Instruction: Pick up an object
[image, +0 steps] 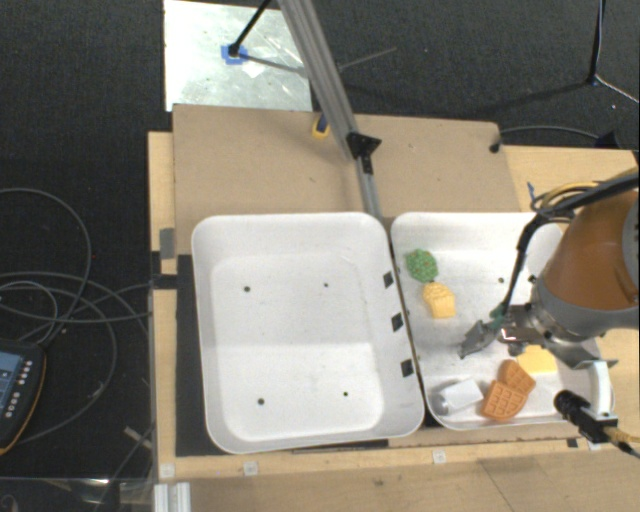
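Arm (600, 262): grey with an orange band, reaches in from the right edge, bent downward over the bench.
Wrist: grey, sits below the orange band, pointed down and left.
Gripper (480, 340): dark, extends leftward from the wrist, low and tilted.
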